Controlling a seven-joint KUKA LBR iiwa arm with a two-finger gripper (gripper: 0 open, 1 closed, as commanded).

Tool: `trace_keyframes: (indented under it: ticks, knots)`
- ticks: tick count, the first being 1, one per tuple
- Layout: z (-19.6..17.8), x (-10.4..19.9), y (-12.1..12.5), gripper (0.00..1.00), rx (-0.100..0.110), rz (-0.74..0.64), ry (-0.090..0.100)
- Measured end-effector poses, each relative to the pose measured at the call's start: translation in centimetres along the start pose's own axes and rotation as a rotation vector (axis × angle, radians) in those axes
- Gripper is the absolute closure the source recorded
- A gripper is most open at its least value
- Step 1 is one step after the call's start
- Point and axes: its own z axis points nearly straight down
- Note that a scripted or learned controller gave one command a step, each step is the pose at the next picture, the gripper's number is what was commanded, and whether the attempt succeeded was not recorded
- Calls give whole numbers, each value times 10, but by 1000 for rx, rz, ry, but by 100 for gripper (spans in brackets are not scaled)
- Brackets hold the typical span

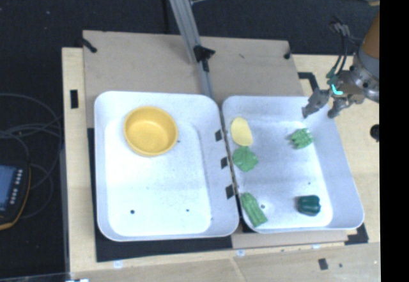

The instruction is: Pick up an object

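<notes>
My gripper (324,108) hangs open over the far right corner of the right bin (281,117), with nothing between its two fingers. A small light green piece (300,139) lies in the bin just below and left of it. A yellow lemon-shaped object (241,132) rests by the bin's left wall, with a green leafy piece (245,160) right below it. A long green piece (254,208) lies in the near left corner. A dark green pepper-like object (308,204) sits near the front right.
The left bin (160,204) holds a yellow bowl (151,130) in its far left part. A grey metal pole (185,15) slants down from the top to the gap between the bins. Tan bench surface surrounds both bins.
</notes>
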Motion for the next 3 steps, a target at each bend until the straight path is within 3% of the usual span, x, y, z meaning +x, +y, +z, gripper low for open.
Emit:
trace_keyframes:
  ticks: [1, 3]
  knots:
    - [0, 0, 0, 0, 0, 0, 0]
    - [120, -8, -7, 0, 5, 1, 0]
